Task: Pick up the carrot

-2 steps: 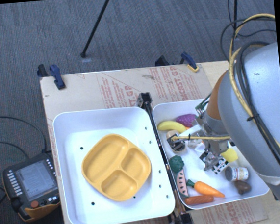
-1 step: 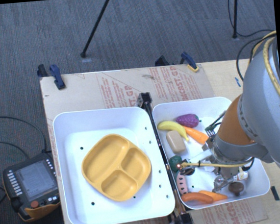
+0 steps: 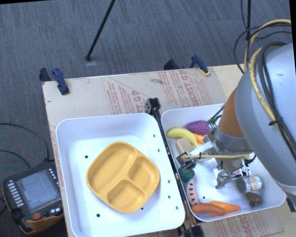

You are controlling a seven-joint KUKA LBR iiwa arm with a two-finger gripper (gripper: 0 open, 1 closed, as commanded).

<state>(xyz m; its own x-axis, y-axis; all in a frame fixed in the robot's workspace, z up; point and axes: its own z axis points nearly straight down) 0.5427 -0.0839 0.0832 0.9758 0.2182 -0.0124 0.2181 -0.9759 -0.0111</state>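
Lying at the near edge of the right bin, orange carrot, long axis running nine to three o'clock. Just beyond, at roughly twelve o'clock from it, gripper hanging over the bin, nothing visibly caught; finger spread too small to make out. Beside it, a small can. Farther back, banana and a purple item, partly blocked by the arm.
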